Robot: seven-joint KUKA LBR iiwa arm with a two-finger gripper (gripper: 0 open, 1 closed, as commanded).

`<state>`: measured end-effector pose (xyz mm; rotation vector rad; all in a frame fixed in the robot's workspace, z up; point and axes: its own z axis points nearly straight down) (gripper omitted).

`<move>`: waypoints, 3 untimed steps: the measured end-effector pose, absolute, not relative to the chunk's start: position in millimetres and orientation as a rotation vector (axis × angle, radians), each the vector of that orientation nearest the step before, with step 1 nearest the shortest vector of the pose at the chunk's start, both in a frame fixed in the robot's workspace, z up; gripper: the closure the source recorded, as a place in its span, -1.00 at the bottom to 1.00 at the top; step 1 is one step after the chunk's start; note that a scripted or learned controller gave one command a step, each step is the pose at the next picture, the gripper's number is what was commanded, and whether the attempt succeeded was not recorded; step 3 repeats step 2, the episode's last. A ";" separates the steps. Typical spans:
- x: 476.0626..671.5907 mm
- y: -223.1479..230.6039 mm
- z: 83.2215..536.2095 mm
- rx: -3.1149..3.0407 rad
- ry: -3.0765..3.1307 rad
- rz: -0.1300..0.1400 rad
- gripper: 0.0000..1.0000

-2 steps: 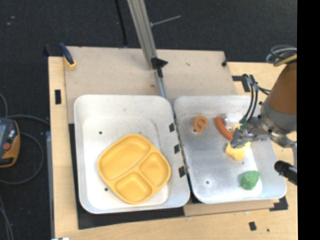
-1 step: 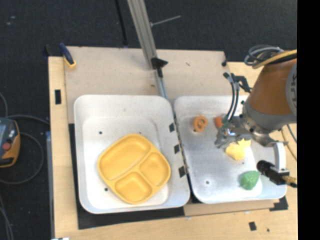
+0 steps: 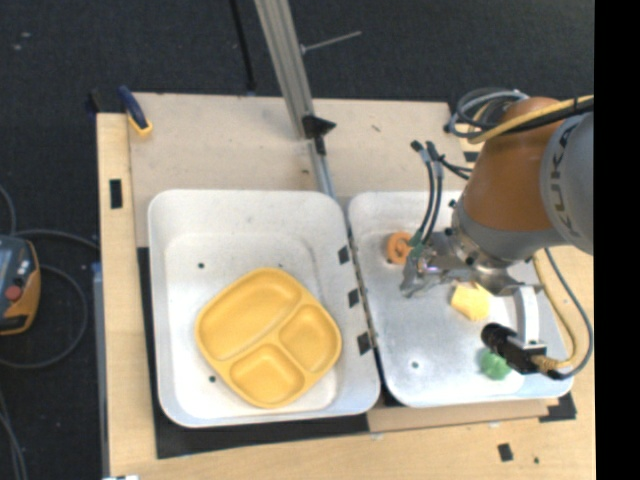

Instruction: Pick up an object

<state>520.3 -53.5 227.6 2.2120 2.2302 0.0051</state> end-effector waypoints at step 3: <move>508.0 58.1 223.3 2.211 2.232 0.005 1.00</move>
